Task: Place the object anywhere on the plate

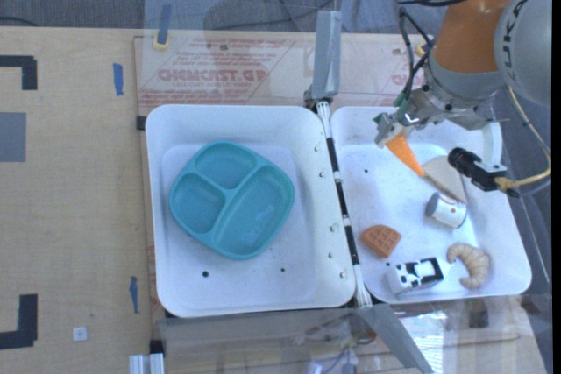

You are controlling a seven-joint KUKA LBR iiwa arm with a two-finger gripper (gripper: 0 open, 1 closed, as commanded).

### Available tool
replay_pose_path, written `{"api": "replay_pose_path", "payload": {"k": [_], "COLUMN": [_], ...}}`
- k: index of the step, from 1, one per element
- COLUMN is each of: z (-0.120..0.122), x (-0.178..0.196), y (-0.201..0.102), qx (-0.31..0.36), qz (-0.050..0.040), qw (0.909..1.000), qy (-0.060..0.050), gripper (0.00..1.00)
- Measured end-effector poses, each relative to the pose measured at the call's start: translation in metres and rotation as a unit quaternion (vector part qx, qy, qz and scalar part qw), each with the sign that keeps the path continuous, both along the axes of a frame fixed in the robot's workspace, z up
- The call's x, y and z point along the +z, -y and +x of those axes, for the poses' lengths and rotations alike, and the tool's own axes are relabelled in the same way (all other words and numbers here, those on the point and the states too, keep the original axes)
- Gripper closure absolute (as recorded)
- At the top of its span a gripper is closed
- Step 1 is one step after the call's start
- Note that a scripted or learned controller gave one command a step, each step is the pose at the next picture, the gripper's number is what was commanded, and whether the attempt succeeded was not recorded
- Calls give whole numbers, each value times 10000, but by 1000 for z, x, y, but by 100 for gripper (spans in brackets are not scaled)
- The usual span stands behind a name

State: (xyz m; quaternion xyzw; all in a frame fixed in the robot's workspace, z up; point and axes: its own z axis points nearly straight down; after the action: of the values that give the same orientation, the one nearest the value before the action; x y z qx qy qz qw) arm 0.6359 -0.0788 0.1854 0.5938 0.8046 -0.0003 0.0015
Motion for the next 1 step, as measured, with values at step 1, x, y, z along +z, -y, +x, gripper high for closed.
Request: {"api": "replay_pose_path", "payload": {"k": [1], "z": [-7], "x": [22], "y": [-81], "qx": [213], "qz": [10], "qw": [9998], "qy": [7], "gripper": [100]}}
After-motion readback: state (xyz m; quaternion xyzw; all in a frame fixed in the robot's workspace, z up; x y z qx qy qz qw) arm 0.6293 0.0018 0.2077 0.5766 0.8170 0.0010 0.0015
